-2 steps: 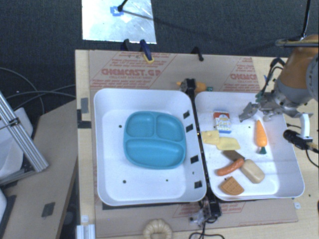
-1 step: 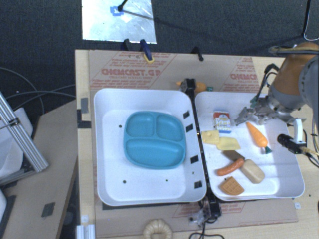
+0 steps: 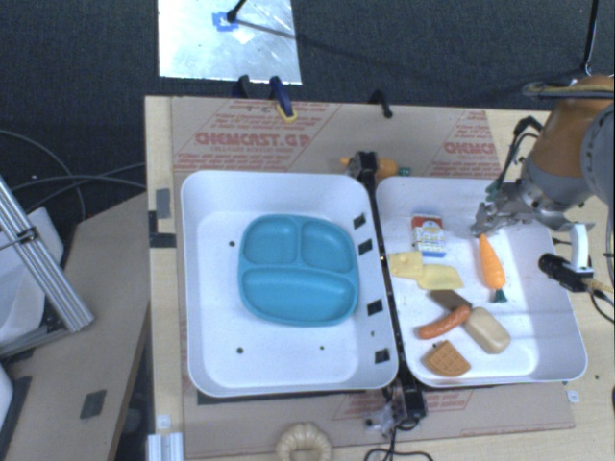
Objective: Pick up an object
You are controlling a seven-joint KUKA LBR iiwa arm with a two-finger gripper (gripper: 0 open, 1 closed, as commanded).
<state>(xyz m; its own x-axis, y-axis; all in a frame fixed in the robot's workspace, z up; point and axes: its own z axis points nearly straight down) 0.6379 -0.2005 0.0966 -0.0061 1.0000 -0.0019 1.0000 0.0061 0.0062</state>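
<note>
The right bin [image 3: 557, 349] holds several toy foods: an orange carrot [image 3: 491, 262], a small red, white and blue carton [image 3: 429, 235], yellow cheese pieces [image 3: 427, 273], a red sausage [image 3: 443, 322], a beige bread roll [image 3: 487, 332] and a waffle cookie [image 3: 447, 359]. My gripper [image 3: 488, 220] hangs low at the far right part of this bin. It is just above the carrot's top end and to the right of the carton. Nothing shows between its tips.
The left bin [image 3: 216, 353] holds a blue divided plate [image 3: 293, 269]. A black divider with clips [image 3: 373, 257] runs between the bins. A black part of the arm [image 3: 567, 271] hangs over the right bin's right rim. A dark brown piece [image 3: 448, 300] lies by the sausage.
</note>
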